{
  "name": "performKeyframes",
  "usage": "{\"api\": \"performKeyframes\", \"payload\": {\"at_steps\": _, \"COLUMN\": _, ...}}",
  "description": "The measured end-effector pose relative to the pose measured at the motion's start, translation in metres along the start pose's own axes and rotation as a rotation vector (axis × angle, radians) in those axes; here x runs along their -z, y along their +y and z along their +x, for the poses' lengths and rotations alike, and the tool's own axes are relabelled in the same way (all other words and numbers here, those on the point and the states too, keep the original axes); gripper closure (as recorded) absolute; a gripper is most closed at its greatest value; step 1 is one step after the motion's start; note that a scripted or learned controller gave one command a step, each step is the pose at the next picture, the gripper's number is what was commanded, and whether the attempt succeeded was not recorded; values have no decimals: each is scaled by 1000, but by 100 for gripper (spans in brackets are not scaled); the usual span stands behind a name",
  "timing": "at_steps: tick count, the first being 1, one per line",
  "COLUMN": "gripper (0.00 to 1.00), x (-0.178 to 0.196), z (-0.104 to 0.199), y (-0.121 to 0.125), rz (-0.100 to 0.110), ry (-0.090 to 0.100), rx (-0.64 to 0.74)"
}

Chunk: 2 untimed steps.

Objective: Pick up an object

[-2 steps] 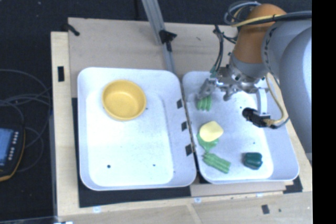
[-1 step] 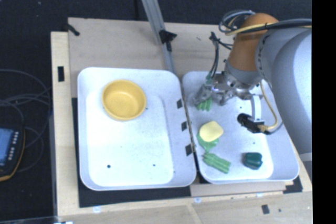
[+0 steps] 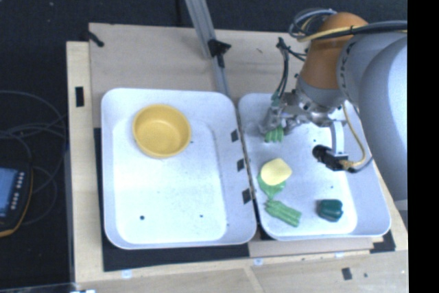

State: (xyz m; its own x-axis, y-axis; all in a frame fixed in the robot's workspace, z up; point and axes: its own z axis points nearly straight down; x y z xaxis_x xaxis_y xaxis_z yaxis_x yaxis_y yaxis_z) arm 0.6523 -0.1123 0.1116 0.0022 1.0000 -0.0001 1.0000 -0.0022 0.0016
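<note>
Camera view: the gripper [image 3: 274,127] is low over the far-left corner of the right bin [image 3: 309,185], close to the wall shared with the left bin [image 3: 171,202]. A small light-green piece [image 3: 274,136] sits right at its tip, touching or nearly so. From this slant I cannot tell how wide the gripper stands, nor whether the piece is actually gripped. Treat it as the likely target, not as a catch.

Other candidates are in the same bin, nearer the camera. A yellow-green lump [image 3: 274,173] lies by the dividing wall, a ridged green stick [image 3: 283,213] just below it, and a dark green block [image 3: 330,209] off to the right. A yellow bowl [image 3: 162,131] sits alone in the left bin.

Judgement on the step: closing on the light-green piece. To do it well, centre over the piece, keep clear of the bin wall, and close fully before any lift — then rise straight and slowly. A small piece so near the corner could squirt out sideways, or be pinched by one edge only.
</note>
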Motion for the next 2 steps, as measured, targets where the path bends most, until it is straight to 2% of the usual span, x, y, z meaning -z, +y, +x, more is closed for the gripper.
{"api": "performKeyframes", "payload": {"at_steps": 2, "gripper": 100, "x": 117, "z": 6, "y": 15, "rz": -4, "ry": 0, "rx": 2}}
